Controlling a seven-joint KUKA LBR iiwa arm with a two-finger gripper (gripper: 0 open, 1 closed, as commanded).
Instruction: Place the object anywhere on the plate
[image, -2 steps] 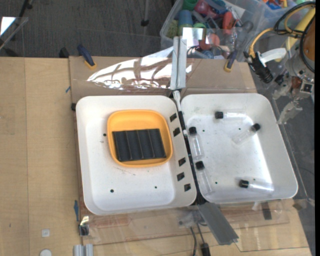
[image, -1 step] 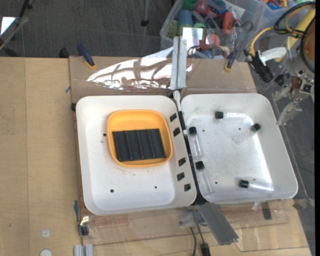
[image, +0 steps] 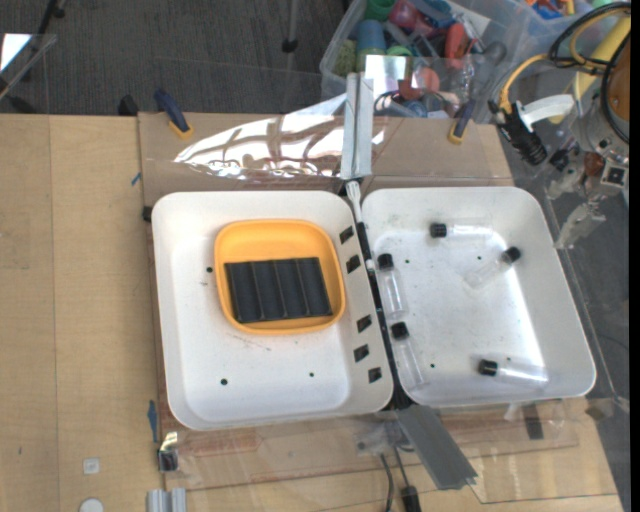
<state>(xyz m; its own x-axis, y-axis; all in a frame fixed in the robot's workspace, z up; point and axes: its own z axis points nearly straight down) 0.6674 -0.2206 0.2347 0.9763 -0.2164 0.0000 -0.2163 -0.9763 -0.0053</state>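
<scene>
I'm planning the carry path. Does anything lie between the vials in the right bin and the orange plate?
Yes. The bins' adjoining raised rims, with a row of black clips, run between the vials and the plate. A black ridged block already covers most of the plate's floor.

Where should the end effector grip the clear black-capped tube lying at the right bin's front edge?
Grip the clear plastic tube mid-body, from straight above, closing across its short width. It lies flat, pointing left-right, near the white bin's front wall, so side approaches look cramped.
</scene>
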